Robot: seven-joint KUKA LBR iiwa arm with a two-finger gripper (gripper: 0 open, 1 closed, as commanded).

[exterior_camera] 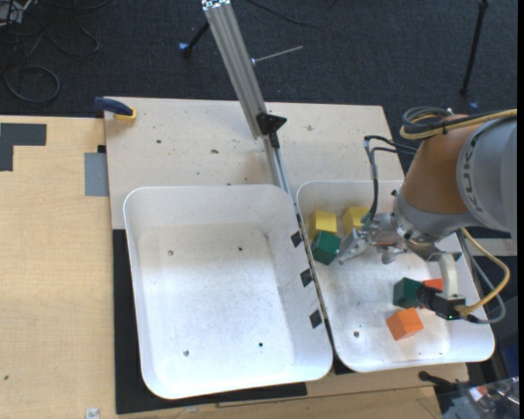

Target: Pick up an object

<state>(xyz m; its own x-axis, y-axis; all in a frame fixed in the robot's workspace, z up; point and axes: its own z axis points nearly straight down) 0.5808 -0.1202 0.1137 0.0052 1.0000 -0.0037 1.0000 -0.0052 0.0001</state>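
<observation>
The right bin [367,356] holds several blocks. Two yellow blocks [325,223] [356,216] sit at its far left, with a green block [324,248] just in front of the first one. A dark green block [410,291], a small red-orange piece [433,284] and an orange block [405,323] lie toward the near right. My gripper [360,239] is low inside the right bin, right beside the green block and the second yellow block. I see nothing held in it.
The left bin [148,234] stands next to the right one, with black clips along the shared wall [304,273]. A slanted aluminium post [240,68] rises behind the bins. Cables hang from the arm [458,177] over the right bin's far right.
</observation>
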